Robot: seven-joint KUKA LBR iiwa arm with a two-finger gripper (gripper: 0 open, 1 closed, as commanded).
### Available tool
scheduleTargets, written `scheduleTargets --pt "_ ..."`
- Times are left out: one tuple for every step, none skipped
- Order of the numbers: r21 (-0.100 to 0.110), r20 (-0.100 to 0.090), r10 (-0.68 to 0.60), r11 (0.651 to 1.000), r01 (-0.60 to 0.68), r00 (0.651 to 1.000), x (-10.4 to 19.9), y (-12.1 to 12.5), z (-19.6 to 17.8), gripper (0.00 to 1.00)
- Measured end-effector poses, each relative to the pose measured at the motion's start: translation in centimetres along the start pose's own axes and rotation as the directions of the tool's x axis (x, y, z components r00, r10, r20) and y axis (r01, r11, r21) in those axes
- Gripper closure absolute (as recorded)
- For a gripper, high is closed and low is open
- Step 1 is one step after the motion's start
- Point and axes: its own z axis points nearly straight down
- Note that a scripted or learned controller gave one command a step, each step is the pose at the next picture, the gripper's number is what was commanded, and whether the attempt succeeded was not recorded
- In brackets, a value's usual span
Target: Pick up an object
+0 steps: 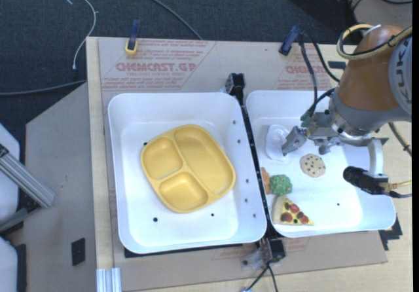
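The right bin (340, 215) holds toy food: a round chocolate-chip cookie (313, 165), a green broccoli piece (281, 184), a pizza slice (292, 213) and a small orange piece (265, 180) against the left wall. A pale, clear-looking object (275, 137) lies near the bin's back left. My gripper (308, 145) hangs over the bin's middle, just above the cookie and right of the pale object. Its fingers (292, 142) are spread open with nothing between them.
The left bin (131, 120) holds a yellow divided plate (188, 167). The grey and orange arm (366, 81) covers the right bin's back right. A black part on a white bracket (364, 180) hangs over the bin's right side. Clamps (133, 40) sit at the bench's back.
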Motion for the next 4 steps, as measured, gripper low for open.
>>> scheduleTargets --pt "0.002 0.000 0.001 1.000 -0.001 1.000 -0.8 -0.6 5.6 0.00" --pt "-0.007 0.000 0.000 1.000 0.000 1.000 -0.8 -0.3 4.2 1.00" --pt "-0.013 0.003 0.001 1.000 -0.001 1.000 -1.7 -0.6 -0.9 1.00" --pt "-0.014 0.003 -0.002 1.000 0.002 1.000 -1.7 -0.8 -5.3 1.00"
